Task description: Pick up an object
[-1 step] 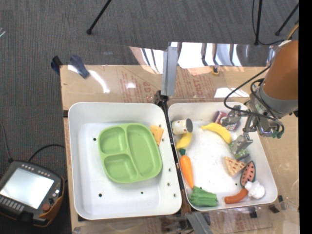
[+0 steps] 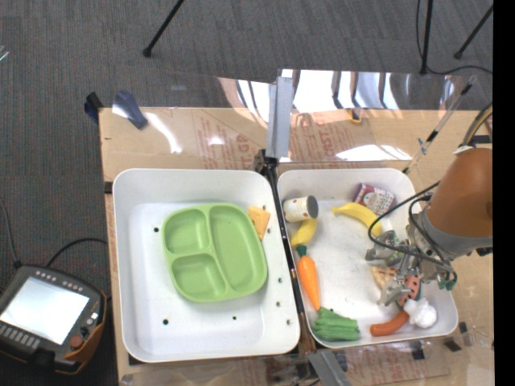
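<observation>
The two white bins look like smooth moulded plastic with a slight sheen. In the left one, the green divided plate is matt plastic. At three o'clock, the carrot, banana and sausage look like glossy toy plastic. The bench top appears to be brown cardboard under a clear reflective sheet. The floor's carpet at nine o'clock is rough grey weave. The arm's orange band is smooth and faintly glossy.
</observation>
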